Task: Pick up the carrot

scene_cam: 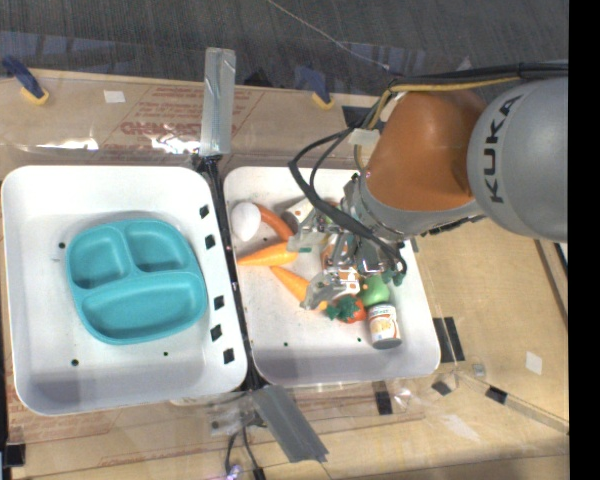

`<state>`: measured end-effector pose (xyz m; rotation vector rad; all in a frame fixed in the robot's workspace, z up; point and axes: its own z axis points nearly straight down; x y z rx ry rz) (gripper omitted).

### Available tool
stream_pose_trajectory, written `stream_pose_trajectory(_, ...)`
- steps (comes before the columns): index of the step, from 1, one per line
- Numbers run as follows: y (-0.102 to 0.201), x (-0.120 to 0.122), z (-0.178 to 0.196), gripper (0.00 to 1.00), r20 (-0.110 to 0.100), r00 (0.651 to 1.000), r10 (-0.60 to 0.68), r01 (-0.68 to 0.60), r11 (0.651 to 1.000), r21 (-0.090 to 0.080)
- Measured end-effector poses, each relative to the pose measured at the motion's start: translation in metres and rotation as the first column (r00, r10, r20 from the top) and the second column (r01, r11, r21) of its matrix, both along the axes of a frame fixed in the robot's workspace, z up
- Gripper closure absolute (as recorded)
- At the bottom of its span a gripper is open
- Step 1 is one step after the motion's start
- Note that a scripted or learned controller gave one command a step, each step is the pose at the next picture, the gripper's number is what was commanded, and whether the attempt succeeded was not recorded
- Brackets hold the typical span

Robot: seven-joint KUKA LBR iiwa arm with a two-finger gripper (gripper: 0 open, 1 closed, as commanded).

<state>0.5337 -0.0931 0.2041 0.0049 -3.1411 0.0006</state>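
Three orange carrots lie in the right bin [280, 353]. One carrot [264, 255] lies crosswise near the bin's left wall. A second carrot [291, 282] slants just below it, and a third [276, 222] sits behind a white egg [245, 219]. My gripper [328, 280] is low in the right bin, at the right end of the slanting carrot, with cables and the metal wrist covering what lies beneath. No carrot is visibly lifted.
A green object [376, 291], a small bottle [383, 325] with an orange label and a red-and-green piece [348, 312] crowd the gripper's right side. The left bin [40, 368] holds a teal divided plate [135, 278]. The arm's orange band [420, 153] looms over the right bin's back.
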Motion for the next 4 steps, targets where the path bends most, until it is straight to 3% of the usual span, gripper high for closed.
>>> stream_pose_trajectory(1,-0.016,-0.054,-0.113,0.00,0.002,0.992,-0.126,0.126,0.992,0.001)
stream_pose_trajectory(2,-0.014,-0.053,-0.103,1.00,0.003,0.993,-0.117,0.117,0.993,0.001)
stream_pose_trajectory(3,0.001,0.003,-0.112,1.00,0.000,0.965,-0.261,0.261,0.965,0.001)
stream_pose_trajectory(4,0.060,-0.026,-0.009,1.00,0.008,0.993,-0.114,0.114,0.993,0.002)
